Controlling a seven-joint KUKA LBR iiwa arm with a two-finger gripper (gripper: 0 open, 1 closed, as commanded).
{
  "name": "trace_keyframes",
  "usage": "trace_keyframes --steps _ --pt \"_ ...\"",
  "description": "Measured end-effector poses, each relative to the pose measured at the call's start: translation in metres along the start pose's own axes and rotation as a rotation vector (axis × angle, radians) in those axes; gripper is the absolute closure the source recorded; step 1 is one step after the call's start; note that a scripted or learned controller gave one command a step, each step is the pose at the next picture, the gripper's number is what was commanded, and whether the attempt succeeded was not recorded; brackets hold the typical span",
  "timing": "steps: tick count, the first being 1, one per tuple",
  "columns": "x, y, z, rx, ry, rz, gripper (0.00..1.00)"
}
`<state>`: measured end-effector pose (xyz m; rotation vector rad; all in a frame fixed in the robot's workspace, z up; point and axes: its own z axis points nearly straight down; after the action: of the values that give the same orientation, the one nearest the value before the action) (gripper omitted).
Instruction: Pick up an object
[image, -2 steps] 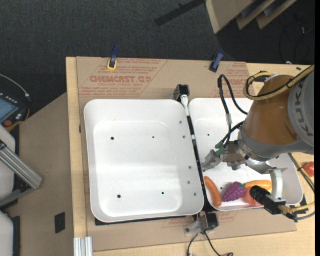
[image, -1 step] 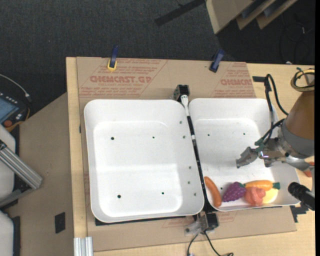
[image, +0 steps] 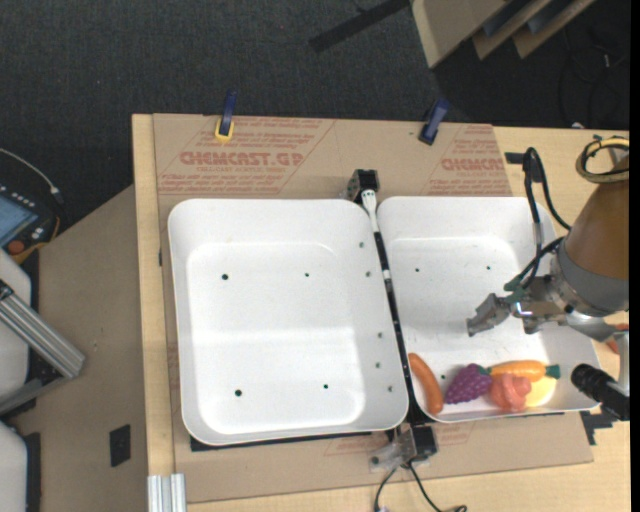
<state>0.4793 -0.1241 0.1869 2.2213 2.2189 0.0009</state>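
from above, the jaws (image: 487, 318) hang over the right bin (image: 450, 250), reaching in from the right; whether they are open or closed i cannot tell, and nothing shows between them. the toys lie along the near edge of that bin, in a row. a sausage (image: 426, 383) lies at the left end, its long axis slanting from upper left to lower right. just beside it sit purple grapes (image: 468, 384), then a carrot (image: 520, 369) lying across, tip pointing left, over a red piece (image: 508, 392). the left bin (image: 270, 310) rests beside, on the cardboard-covered tabletop (image: 330, 150).
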Motion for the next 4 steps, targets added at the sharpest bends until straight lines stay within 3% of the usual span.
trace_keyframes --steps 1,2,3,4 --pt "-0.096 -0.002 0.060 0.005 -0.001 0.007 0.00" --pt "-0.090 0.000 0.057 0.002 0.001 0.000 0.00" --pt "-0.090 0.000 0.046 0.000 -0.001 0.001 1.00" --pt "-0.100 0.091 -0.080 -0.019 -0.008 -0.006 1.00"
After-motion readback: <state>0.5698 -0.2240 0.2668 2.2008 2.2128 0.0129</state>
